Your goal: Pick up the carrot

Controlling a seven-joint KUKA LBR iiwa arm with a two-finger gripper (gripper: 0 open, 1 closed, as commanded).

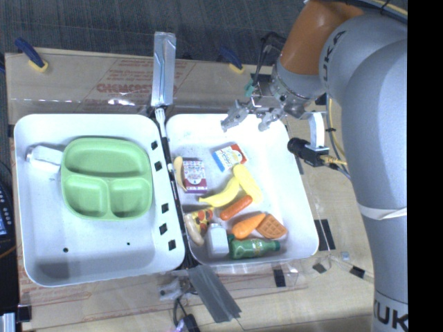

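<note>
I see the gripper [250, 120] in the upper middle of the frame, above the far edge of the right bin [299, 185], its two fingers spread apart with nothing between them. The arm [360, 61] fills the upper right and right side of the frame. The carrot [248, 224] lies in the lower part of the right bin, well apart from the gripper, just beside the waffle [272, 227] on its right and just above the green bottle [255, 248]. A hot dog [235, 207] sits just up and left of the carrot, under the bananas [235, 185]. Two small cartons [228, 156] lie nearer the middle of the bin. In the left bin [41, 254] I see a green tray [107, 177], towards the left of the frame
</note>
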